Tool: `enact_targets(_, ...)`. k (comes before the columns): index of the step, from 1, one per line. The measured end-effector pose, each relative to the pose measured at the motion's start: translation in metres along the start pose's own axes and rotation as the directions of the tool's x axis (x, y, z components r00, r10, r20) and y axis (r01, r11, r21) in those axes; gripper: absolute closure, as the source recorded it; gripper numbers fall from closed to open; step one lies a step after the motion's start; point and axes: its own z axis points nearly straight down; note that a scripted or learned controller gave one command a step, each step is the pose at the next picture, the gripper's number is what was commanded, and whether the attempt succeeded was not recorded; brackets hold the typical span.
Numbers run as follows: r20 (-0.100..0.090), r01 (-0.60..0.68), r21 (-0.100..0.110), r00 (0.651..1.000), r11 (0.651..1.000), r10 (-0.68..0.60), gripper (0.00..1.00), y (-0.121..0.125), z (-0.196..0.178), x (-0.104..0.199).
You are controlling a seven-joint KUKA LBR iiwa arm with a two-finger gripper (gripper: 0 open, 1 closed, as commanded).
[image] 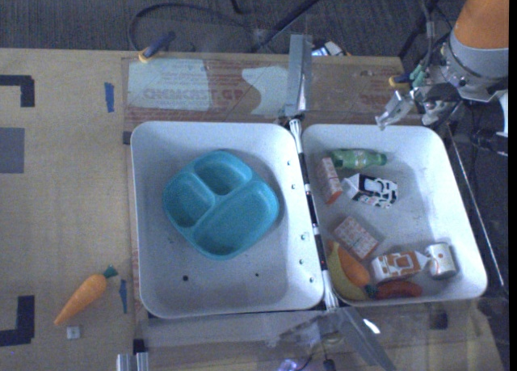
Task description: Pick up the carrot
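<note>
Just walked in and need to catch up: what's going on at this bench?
The gripper hangs above the far rim of the right bin, holding nothing. That bin holds small toys, among them a green bottle and a banana. A blue divided plate sits in the left bin. The carrot lies outside both bins, on the bench near the left bin's near corner, untouched.

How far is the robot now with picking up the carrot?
Nothing looks done yet. The carrot lies on the bench, outside the left bin, near its front left corner. The gripper hangs above the back edge of the right bin, holding nothing visible. Reaching the carrot, grasping and lifting it are all left.
</note>
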Motion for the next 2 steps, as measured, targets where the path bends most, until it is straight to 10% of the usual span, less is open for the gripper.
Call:
enact_targets(1, -0.002, 0.418, -0.001, 0.908, 0.908, -0.418, 0.00, 0.0006, -0.0376, -0.0067)
enact_targets(2, -0.002, 0.418, -0.001, 0.908, 0.908, -0.418, 0.00, 0.0005, -0.0374, -0.0068)
